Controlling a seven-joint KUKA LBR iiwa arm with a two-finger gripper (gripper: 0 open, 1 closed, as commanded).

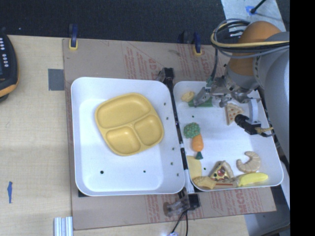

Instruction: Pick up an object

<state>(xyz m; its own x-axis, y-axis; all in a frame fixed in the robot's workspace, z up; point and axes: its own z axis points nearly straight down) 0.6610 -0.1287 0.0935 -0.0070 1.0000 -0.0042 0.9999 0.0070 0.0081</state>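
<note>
At the far end of the right bin, the hand hangs low over the white floor beside a small pale-yellow piece and a green scrap that lies right under it. Whether its fingers are spread or closed cannot be told from this slant, and nothing can be seen held between them.

No single object is named, so any toy food in this bin would serve. The nearest candidates are the pale-yellow piece and green scrap by the hand and a tan wedge just to its right. Further toward the near rim lie a broccoli floret touching a carrot, then a croissant, a pizza slice and a banana crowded along the edge. The left bin carries 1 yellow divided plate.

To do this step well, I judge the hand should centre over 1 item alone before closing. The pale-yellow piece sits close to the bin's corner wall, so a finger could catch the rim there. The tan wedge has more bare floor around it and looks the safer choice. Flat pieces call for a descent right down to the floor.
</note>
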